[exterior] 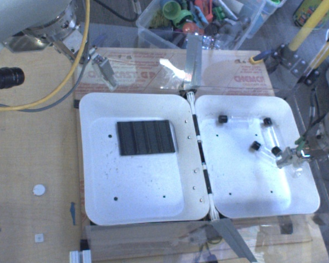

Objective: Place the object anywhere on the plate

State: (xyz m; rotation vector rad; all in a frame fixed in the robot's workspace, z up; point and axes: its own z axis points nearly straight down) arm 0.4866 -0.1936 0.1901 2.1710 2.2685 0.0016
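Note:
A dark ribbed rectangular plate (146, 137) lies flat in the left bin (98, 201), toward its far side. In the right bin (252, 199) lie three clear tubes with black caps: one at the back left (232, 120), one at the back right (270, 133), and one near the right side (261, 148). The last two lie close together. My gripper (104, 70) hangs at the upper left, beyond the far edge of the left bin, over the cardboard. It is well away from the tubes and nothing is seen held in it.
A clear tub of colourful toys (208, 10) stands behind the bins. A small metal clamp (289, 158) sits at the right bin's right wall. Brown cardboard (27, 163) covers the bench to the left.

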